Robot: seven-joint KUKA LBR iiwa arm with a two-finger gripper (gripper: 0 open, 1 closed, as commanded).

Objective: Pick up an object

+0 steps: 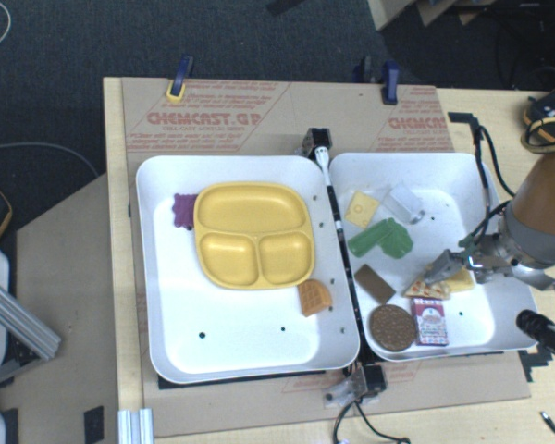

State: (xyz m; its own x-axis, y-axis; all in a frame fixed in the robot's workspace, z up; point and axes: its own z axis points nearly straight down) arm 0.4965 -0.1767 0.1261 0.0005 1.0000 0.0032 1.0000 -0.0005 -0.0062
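Dark carpet surrounds a cardboard-topped bench (pixel 259 109) bearing two shallow white bins.
Right bin (pixel 462 178): gripper (pixel 453 265) low over the pizza-slice toy (pixel 429 289); its grip state can't be told.

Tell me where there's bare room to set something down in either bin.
Left bin: open floor along the near edge, below the yellow tray and left of the waffle piece. Right bin: crowded around the green piece, cookie and tool; only its far right corner is bare.
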